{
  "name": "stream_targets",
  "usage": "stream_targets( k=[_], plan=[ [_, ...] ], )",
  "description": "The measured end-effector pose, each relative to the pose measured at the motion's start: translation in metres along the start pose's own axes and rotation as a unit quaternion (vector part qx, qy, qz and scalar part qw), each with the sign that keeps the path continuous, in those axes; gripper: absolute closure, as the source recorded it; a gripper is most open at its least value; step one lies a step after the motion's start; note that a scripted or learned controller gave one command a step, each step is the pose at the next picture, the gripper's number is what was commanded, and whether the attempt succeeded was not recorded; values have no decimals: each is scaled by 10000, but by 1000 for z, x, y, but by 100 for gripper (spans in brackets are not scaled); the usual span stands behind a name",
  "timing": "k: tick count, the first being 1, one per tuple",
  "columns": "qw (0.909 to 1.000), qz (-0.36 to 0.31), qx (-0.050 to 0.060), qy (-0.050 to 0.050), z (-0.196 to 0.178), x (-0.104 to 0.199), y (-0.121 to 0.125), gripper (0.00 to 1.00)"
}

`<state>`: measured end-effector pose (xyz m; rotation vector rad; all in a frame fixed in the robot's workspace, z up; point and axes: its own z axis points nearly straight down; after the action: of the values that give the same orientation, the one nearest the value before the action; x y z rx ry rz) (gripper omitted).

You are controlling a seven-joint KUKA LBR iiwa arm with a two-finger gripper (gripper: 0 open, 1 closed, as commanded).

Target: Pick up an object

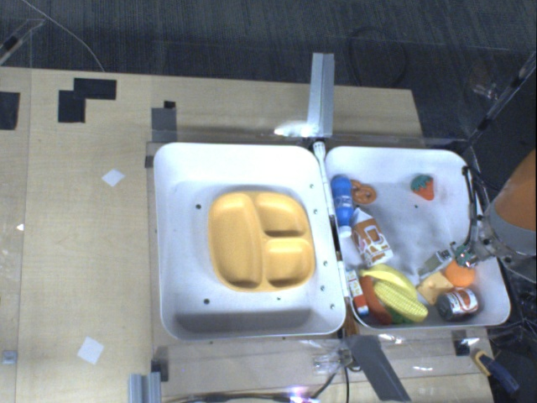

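Note:
The right bin (pixel 394 162) holds several small items. A blue bottle (pixel 341 198) lies along its left wall, with a brown pretzel-like piece (pixel 363 193) beside it. A strawberry (pixel 424 186) sits near the far right corner and a snack packet (pixel 372 240) lies mid-bin. At the front lie a banana (pixel 388 277), a corn cob (pixel 401 300), a tan block (pixel 433 287) and a can (pixel 458 304). My gripper (pixel 453 260) is low over the bin's right side, right above an orange fruit (pixel 460 274) and touching or nearly touching it.
The left bin (pixel 180 225) holds a yellow compartment tray (pixel 258 239). A metal post (pixel 322 91) stands behind the gap between the bins. The arm, with its orange band (pixel 518 193), comes in over the right bin's right wall.

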<state>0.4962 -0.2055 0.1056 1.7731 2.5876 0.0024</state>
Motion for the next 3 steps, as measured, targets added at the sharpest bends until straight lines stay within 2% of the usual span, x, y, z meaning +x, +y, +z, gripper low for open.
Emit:
stream_targets(
  k=[1, 2, 3],
  plan=[
    [9999, -145, -26, -19, 18, -26, 69, 0],
    [9994, -345, -38, -10, 18, 29, 133, 0],
    [9677, -2521, -21, -22, 19, -43, 141, 0]
  ],
)
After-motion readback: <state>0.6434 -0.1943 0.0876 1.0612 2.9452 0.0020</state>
